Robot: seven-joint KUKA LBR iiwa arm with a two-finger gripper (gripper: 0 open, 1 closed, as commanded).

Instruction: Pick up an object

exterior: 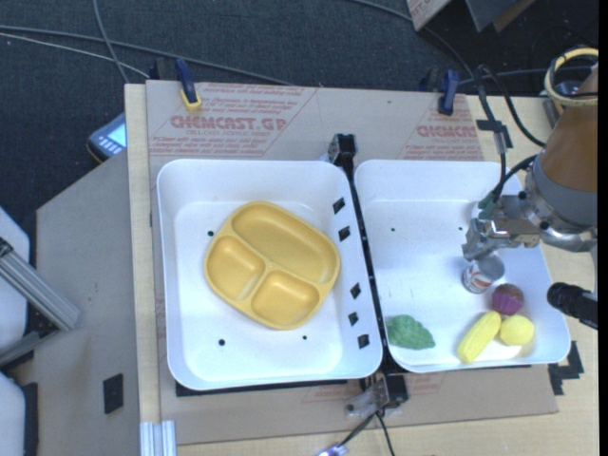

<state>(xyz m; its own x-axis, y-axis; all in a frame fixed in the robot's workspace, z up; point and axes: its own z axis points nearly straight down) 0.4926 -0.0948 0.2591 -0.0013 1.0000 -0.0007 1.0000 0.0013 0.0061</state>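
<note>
In the right bin [418, 193], my gripper [480, 251] hangs low near the right wall, just above a small round silver and red object [482, 276]. Whether it touches that object I cannot tell. A purple piece [508, 299] lies just to the object's lower right. A yellow round fruit [518, 331] and a yellow corn cob [478, 337] rest by the front wall. A green leafy piece [409, 332] lies at the front left of this bin.
The left bin [180, 255] holds a yellow divided plate [271, 264]. A black divider with clips [353, 255] runs between the bins. The grey arm with its orange band [573, 160] comes in over the right bin's right edge.
</note>
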